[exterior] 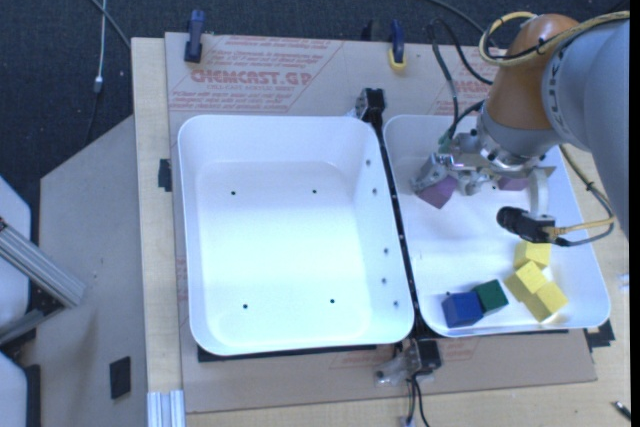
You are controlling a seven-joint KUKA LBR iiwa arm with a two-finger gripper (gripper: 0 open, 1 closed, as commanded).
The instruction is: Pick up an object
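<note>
Camera view has the gripper (470,177) low in the right bin (580,215), apparently grasping a purple block (436,191) (grip uncertain), so lifting comes next

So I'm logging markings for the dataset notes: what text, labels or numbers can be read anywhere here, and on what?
"CHEMCAST GP", in large red letters on the brown protective sheet covering the board behind the bins; partly blurred, so this is my best reading.
Smaller red lines around it: too blurred to read.
Blocks and bins: no readable markings.
</note>
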